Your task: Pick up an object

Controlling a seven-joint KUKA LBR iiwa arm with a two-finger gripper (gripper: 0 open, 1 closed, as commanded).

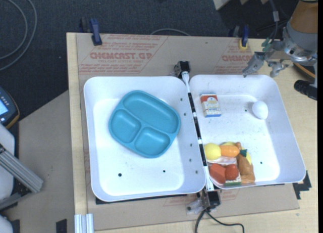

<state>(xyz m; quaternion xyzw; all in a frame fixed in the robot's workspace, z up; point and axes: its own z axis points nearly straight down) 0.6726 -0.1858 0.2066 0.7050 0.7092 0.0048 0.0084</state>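
Note:
My gripper (263,66) hangs over the back rim of the right bin (287,126), near its far right corner, with its fingers spread open and nothing between them. In that bin lie a small red and white carton (210,104) near the back left and a white egg (259,109) towards the middle right. A pile of toy foods fills the front left corner: a yellow lemon (212,151), an orange piece (229,150), red pieces (223,172) and a brownish stick (246,169). The egg lies a little in front of the gripper.
The left bin (101,166) holds a blue divided plate (145,123). Both bins rest on a cardboard sheet (126,55) held by blue clamps (94,30) at the back. A cable connector (182,68) sits between the bins at the rear.

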